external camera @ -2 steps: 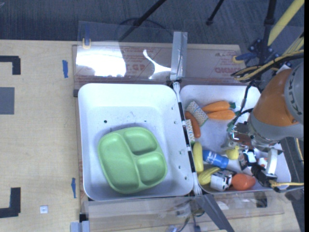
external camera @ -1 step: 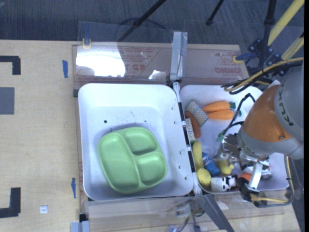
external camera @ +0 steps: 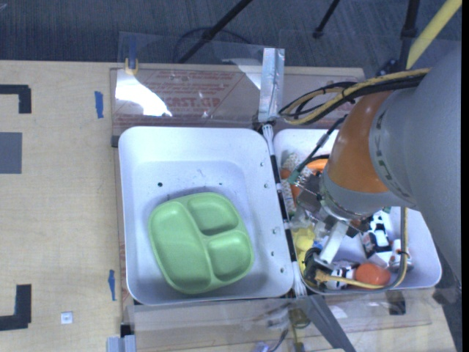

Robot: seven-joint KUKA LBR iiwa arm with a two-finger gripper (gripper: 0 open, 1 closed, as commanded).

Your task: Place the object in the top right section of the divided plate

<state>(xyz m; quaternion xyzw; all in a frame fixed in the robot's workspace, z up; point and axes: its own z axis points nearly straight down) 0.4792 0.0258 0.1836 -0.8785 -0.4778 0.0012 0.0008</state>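
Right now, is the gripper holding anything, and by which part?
Cannot be told: the gripper is low in the right bin among small objects, and no object shows clearly in its grasp.

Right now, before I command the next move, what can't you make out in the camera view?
- The jaws' state: the gripper is low in the right white bin, blurred among clutter.
- Most of that bin's contents: the grey arm with the orange band covers them.
- The small orange object: too blurred to identify.
- The green divided plate in the left bin is fully visible.
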